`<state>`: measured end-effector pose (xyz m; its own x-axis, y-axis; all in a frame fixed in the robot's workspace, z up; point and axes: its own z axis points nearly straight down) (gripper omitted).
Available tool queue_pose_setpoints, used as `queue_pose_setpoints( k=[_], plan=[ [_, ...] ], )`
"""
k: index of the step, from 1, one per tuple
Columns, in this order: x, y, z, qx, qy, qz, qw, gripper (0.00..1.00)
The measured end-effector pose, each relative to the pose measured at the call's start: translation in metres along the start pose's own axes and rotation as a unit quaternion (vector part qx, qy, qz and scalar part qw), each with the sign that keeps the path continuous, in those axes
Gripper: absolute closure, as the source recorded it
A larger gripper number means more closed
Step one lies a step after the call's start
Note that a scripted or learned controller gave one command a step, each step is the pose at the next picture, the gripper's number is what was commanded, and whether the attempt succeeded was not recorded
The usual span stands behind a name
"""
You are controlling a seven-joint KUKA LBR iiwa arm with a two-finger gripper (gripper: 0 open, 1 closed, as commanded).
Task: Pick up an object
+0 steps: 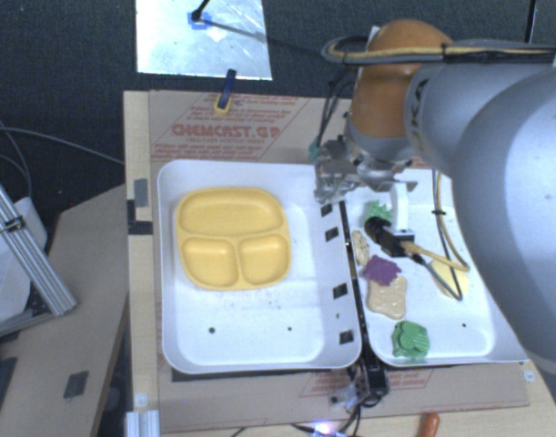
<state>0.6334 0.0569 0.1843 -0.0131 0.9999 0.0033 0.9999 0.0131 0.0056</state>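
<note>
Hanging just off the far corner of the yellow tray (232, 236), on its arm side, the pincer (335, 185) sits above the seam between the two white bins (259, 344). Whether it is released or clenched I cannot tell. The likeliest pick, a small green scrap (378, 211), lies just beyond it, farther from the tray. A purple piece (380, 268) and a beige one (388, 297) trail toward the near edge. I'd guess a short sideways shift away from the tray is needed.
</note>
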Motion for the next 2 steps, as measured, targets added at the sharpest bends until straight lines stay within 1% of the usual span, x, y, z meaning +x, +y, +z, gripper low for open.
queue_pose_setpoints(
  k=[1,2],
  plan=[
    [0.078,-0.012,-0.054,0.0,0.0,0.001,1.0,1.0],
    [0.062,0.019,0.089,0.003,-0.001,0.006,1.0,1.0]
  ],
)
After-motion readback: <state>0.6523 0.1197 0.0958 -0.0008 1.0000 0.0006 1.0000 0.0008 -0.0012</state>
